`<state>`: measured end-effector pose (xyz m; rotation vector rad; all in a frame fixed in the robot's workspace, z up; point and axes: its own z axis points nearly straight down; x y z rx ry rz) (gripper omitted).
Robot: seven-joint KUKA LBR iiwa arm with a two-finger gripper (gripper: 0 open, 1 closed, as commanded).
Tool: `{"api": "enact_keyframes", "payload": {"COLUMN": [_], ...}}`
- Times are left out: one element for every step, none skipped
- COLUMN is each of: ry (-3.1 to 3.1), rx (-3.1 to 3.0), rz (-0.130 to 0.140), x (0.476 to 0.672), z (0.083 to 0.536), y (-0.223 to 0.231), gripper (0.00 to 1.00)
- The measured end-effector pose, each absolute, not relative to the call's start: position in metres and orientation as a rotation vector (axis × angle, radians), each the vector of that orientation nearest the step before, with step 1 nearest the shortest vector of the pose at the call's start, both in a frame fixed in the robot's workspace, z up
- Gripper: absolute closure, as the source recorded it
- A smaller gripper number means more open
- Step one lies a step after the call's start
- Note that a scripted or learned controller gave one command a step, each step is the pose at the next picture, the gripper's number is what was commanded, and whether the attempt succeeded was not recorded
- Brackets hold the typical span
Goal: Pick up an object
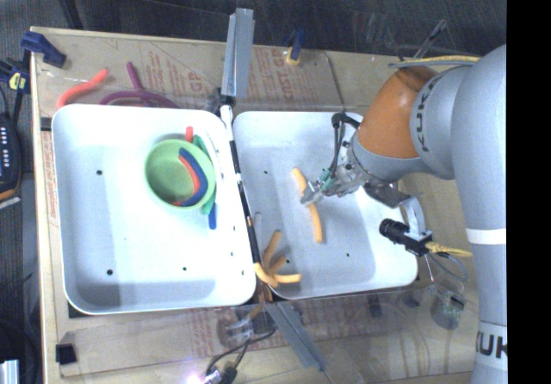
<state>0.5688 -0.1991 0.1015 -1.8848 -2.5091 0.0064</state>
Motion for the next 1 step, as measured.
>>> {"api": "enact_keyframes", "payload": {"ry": [-2.318], "rx": [-2.118], "rz": [0.002], "x": [0.6029], "z": [0.1939], "y": [-0.1826], "gripper": [1.0]}}
